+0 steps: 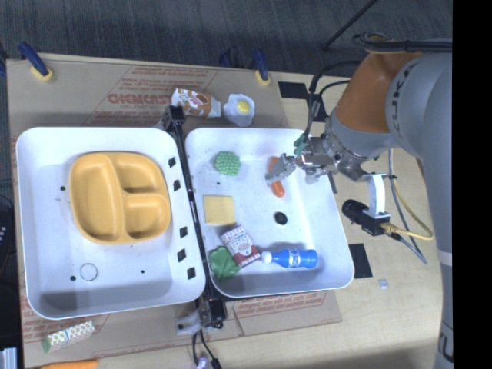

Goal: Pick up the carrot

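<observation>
Two shallow white bins side by side on a cardboard-covered bench (138, 91). In the left bin (46, 275), a yellow divided tray (119, 196) with three compartments, nothing in them, lying toward the bin's far half. In the right bin (327, 264), several small things: a green knobbly ball (227, 162) near the far left corner, a pale yellow square slice (219, 209) near the left wall, a red-and-white packet (240, 246) just below it, a green leafy piece (223, 264) touching the packet at the near left corner, a small bottle with a blue label (294, 258) lying on its side along the near wall, and a small black disc (280, 219) near the middle. Carrot (276, 177), orange, lying in the right bin's far right part, slanted, well apart from the ball and the slice. Gripper (280, 171) reaching in from the right over the bin's right wall, its metal tip right at the carrot and overlapping its upper end; cannot tell how far the tool is spread, nor whether anything is caught in it. Beyond the bins on the cardboard, a small brown-and-white carton (192, 102) lying beside a white and yellow egg-like toy (240, 109). Near the bench's near left corner, a small wrapped item (69, 335) outside the bins.
</observation>
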Robot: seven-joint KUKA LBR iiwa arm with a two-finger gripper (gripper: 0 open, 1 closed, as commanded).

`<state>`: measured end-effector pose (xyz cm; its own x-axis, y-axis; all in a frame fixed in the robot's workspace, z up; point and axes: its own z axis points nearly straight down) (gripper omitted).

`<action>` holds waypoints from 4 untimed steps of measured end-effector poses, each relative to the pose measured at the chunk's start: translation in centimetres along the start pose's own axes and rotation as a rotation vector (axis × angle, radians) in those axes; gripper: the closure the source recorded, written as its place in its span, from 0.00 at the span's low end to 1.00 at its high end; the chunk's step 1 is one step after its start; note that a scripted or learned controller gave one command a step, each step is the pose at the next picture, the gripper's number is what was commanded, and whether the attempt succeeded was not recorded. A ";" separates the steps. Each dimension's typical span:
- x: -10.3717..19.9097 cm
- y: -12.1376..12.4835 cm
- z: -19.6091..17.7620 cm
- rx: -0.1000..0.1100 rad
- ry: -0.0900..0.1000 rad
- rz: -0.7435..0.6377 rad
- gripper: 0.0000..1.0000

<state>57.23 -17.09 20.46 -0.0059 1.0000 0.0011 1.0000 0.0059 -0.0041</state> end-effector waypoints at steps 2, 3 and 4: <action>-1.6 5.7 2.0 -0.004 -0.001 0.041 0.00; 3.4 2.9 11.4 0.001 0.000 0.077 0.00; 2.2 4.8 2.6 -0.002 -0.001 -0.048 0.00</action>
<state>62.01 -14.87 17.80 -0.0542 0.9985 0.0000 0.9985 0.0542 -0.0017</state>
